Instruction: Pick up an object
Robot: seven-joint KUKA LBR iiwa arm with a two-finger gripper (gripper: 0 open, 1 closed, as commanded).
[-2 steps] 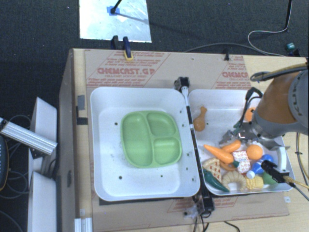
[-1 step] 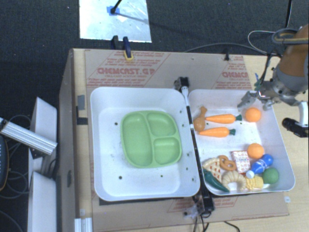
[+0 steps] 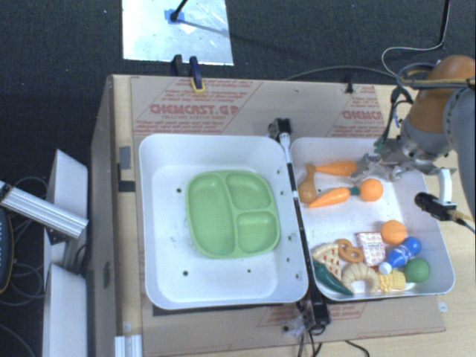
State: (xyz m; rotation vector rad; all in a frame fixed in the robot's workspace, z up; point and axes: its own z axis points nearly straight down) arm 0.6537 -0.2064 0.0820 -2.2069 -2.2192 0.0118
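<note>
The tool (image 3: 378, 166) hangs low over the far part of the right-hand shallow white bin (image 3: 445, 270), and whether it is open or has hold of anything cannot be told. A round orange toy fruit (image 3: 370, 190) lies just beside it on the near side, with a long orange toy carrot (image 3: 336, 169) reaching away to its left. A green three-compartment plastic plate (image 3: 232, 213) sits in the left-hand white bin (image 3: 163, 162) on the worktop (image 3: 223, 110).
</note>
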